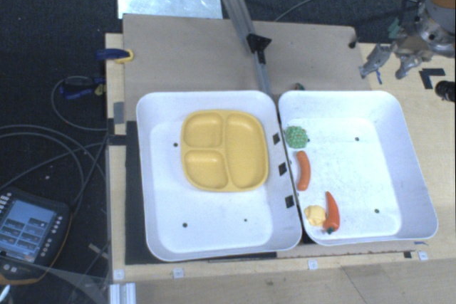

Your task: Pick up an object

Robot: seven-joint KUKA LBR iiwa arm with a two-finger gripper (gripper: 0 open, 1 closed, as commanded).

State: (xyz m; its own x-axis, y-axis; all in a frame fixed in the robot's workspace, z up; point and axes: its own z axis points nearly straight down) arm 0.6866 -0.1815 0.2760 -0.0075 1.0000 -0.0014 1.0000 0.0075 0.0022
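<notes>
Spread, empty hand (390, 67) hangs well apart from slim orange-red carrot (331, 211).

A: Light is even and fairly bright; the white bins (214, 235) look nearly blown out, with faint shadows inside their walls.

B: Agreed. Beyond the bins the dark floor (50, 18) loses detail, and everything looks slightly soft.
</notes>
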